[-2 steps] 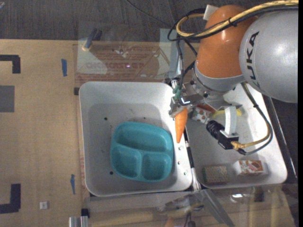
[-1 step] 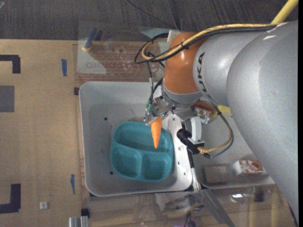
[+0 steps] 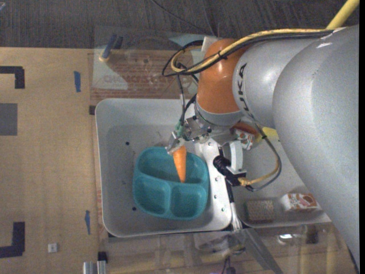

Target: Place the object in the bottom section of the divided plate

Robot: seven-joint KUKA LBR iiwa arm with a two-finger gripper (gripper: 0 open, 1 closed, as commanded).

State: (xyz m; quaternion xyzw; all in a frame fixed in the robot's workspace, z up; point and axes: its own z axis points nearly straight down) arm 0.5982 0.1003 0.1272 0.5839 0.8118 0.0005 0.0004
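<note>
While jaws (image 3: 175, 143) grip it, carrot (image 3: 180, 163) hangs below.

Arm (image 3: 302, 96): smooth grey shell, black KUKA lettering
Band (image 3: 219, 87): orange, rounded
Cables (image 3: 268, 36): yellow and black, looping over the band

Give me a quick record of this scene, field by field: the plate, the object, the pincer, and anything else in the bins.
plate: teal divided plate in the left bin
object: orange carrot, thick end at the pincer, tip pointing down over the plate's large upper section
pincer: pincer at the carrot's top end
task state: carrot not yet in the bottom section
right bin: small carton and a dark grey block
</note>
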